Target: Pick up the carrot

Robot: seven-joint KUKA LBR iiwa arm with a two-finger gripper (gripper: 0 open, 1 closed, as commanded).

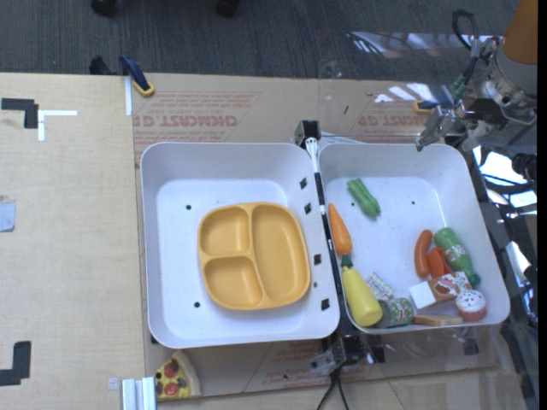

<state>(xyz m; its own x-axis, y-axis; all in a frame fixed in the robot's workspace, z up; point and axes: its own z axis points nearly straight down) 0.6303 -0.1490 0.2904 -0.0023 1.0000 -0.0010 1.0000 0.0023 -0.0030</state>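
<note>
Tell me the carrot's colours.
Orange carrot with a green top, seen in the camera view.

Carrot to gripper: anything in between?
In the camera view, the green pepper lies roughly between the carrot and the gripper; otherwise bare white floor of the right bin, then its far rim.

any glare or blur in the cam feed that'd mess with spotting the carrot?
Camera view: carrot sharp and evenly lit against the right bin's left wall, with only soft shadows; glare sits on the floor above the bins; the gripper at the bin's top right corner is slightly soft.
</note>
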